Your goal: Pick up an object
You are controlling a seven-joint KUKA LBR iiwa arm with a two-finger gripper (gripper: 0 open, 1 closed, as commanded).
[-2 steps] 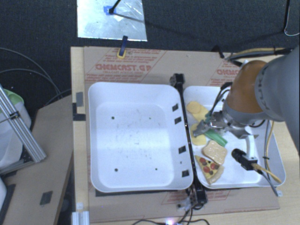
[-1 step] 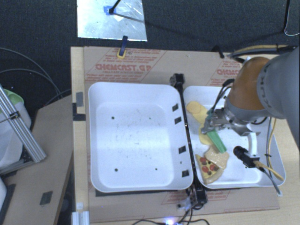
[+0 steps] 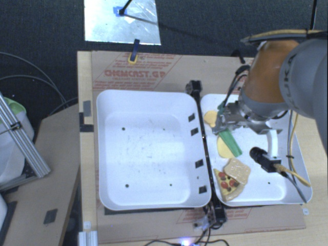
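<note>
My gripper [image 3: 226, 123] hangs low over the left part of the right bin [image 3: 287, 191], under the grey and orange wrist [image 3: 264, 83]. A green stick [image 3: 231, 143] lies slanted just below it, its upper end under the gripper's tip. The stick rests across a yellow piece [image 3: 223, 149]. Another yellow rounded piece [image 3: 210, 118] sits to the gripper's left by the bin wall. Nearer the front lie a tan cracker-like square [image 3: 237, 170] and a toy pizza slice [image 3: 228, 186].
The left bin [image 3: 110, 137] stands beside the right one, with a black divider bar [image 3: 202, 142] between them. A black fitting with a yellow cable [image 3: 266, 161] hangs off the arm over the right bin. A metal plate [image 3: 122, 14] lies beyond the bench.
</note>
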